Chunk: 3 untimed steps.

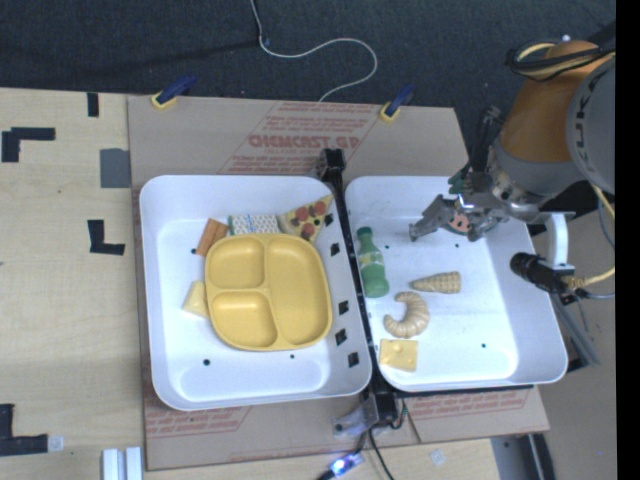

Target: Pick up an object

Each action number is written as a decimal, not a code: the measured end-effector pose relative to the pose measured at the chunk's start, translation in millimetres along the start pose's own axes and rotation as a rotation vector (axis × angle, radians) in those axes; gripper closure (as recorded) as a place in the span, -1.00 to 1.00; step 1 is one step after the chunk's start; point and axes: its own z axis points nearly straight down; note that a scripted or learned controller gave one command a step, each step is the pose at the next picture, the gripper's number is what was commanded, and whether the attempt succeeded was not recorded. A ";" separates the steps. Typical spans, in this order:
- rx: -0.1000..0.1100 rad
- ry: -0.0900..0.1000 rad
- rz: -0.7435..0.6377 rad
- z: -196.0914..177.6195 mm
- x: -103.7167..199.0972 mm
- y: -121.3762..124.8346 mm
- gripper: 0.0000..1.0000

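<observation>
Still the approach step: gripper hovers with fingers spread, empty, up and right of the green plastic bottle. Next it needs lowering onto something.

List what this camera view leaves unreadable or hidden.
- Claw: too small and dark to tell open from shut, or whether it holds anything.
- Items under the yellow divided plate in the left bin: the plate covers most of each.
- Arm: cut off by the right edge.
- Red print on the cardboard: too blurred to read.

Items half-hidden under yellow plate
</observation>
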 end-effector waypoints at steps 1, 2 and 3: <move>0.001 0.000 0.000 64.0 0.2 -5.7 -1.00; -0.007 -0.004 0.001 116.4 -0.9 -5.6 -1.00; -0.007 -0.002 0.000 103.7 0.1 -5.1 1.00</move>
